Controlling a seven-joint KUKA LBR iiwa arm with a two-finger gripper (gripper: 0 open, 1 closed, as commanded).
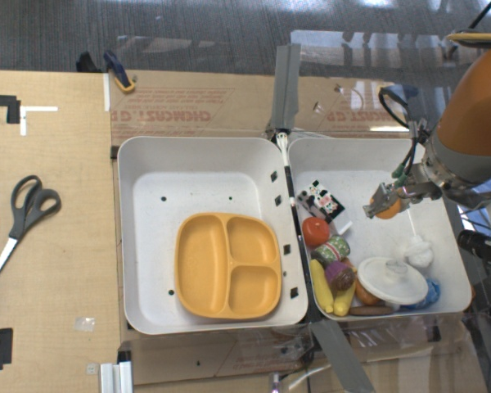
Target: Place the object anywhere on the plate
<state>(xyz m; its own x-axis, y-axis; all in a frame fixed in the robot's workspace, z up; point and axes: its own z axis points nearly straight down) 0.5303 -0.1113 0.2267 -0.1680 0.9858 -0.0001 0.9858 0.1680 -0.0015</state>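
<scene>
A yellow divided plate (227,265) lies in the left bin (147,170), toward its front. My gripper (385,203) hangs over the right bin (352,158), near its middle right. An orange object (387,210) sits between its fingers, held above the bin floor. The arm reaches in from the right edge, with its orange band at the upper right.
The right bin's front holds a tomato (315,231), a banana (322,287), a purple piece (339,274), a white lid (393,279), a white lump (419,252) and a black-and-white item (321,199). Scissors (20,215) lie on the bench at left.
</scene>
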